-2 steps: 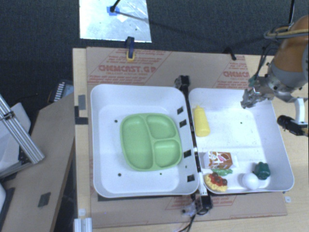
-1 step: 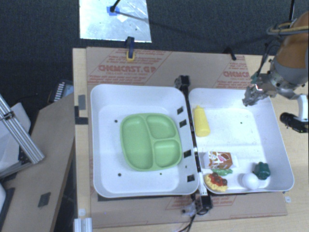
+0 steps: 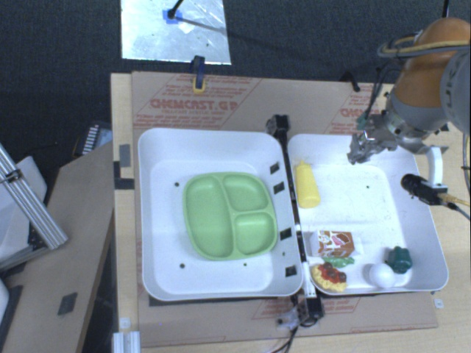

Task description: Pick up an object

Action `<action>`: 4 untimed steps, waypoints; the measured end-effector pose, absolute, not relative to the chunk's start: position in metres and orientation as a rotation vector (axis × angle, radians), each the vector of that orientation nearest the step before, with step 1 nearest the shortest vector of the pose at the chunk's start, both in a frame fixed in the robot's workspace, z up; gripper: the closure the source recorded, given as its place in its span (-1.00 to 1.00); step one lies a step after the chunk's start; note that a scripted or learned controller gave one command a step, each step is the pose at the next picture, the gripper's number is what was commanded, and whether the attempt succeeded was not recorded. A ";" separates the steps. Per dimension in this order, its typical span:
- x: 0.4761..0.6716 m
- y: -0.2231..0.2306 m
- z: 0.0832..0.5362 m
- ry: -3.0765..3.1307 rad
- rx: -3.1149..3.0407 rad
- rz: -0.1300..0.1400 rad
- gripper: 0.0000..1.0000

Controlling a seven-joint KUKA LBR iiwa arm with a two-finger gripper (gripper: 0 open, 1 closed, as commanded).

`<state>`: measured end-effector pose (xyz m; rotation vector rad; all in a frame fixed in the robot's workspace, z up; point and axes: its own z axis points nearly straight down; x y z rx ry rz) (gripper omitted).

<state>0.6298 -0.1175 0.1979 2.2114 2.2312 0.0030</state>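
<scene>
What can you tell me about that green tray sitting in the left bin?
The green tray is a pale green divided plate with rounded corners, smooth like plastic. Raised ridges split it into three compartments: one long section on its left and two smaller ones on its right. It lies flat, turned slightly askew, near the middle of the left white bin, resting on the bin's floor. Nothing lies in its compartments and nothing else touches it.
</scene>
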 end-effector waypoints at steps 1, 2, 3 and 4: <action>0.623 -0.062 0.193 2.233 2.211 0.003 1.00; 0.617 -0.012 0.191 2.233 2.212 0.002 1.00; 0.608 0.036 0.211 2.232 2.210 0.005 1.00; 0.602 0.095 0.226 2.234 2.210 0.006 1.00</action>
